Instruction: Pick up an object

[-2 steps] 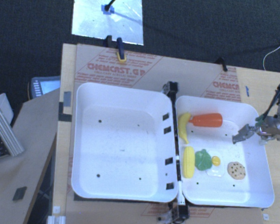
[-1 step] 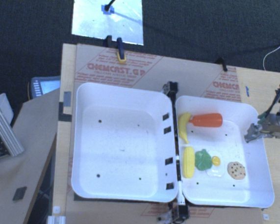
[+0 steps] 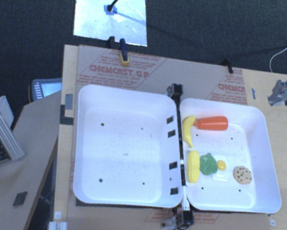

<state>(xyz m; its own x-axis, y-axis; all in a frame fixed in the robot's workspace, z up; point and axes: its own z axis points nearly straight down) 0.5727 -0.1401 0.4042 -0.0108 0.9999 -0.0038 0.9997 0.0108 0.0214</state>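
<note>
The right bin (image 3: pixel 269 149) holds several toy foods. An orange carrot (image 3: pixel 212 123) lies near its far edge, with a yellow banana (image 3: pixel 188 130) beside it along the left wall. Nearer the front lie a corn cob (image 3: pixel 193 166), a green leafy piece (image 3: pixel 208 164), a fried egg (image 3: pixel 220 171) and a cookie (image 3: pixel 242 174). My gripper (image 3: pixel 280 97) hangs at the far right, above the bench beyond the right bin's far corner, away from all the objects. Nothing shows in its grasp.
The left bin (image 3: pixel 81 131) sits beside the right one, joined along a black clipped seam (image 3: pixel 176 150). A reflective plate (image 3: pixel 112 12) lies beyond the bench. A metal frame (image 3: pixel 1 128) stands at the left.
</note>
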